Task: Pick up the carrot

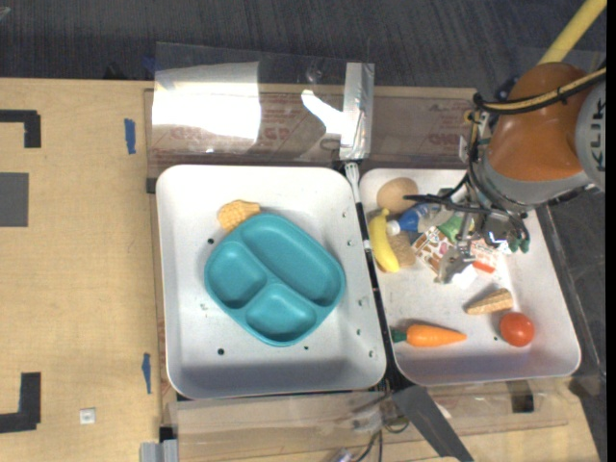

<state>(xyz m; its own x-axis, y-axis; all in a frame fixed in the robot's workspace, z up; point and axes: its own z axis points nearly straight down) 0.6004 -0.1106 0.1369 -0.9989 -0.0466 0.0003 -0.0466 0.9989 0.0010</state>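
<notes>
A light wooden worktop is seen carrying 2 shallow white bins side by side: the left bin and the right bin. Black markings and blue tape pieces are found on its surface.

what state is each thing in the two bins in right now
carrot: lying flat near the front of the right bin, untouched
tomato: resting beside the carrot, apart from it
banana: lying along the right bin's left wall
blue tray: flat in the left bin, compartments bare
corn: resting at the tray's back edge
gripper: hanging over the right bin's clutter, behind the carrot
</notes>
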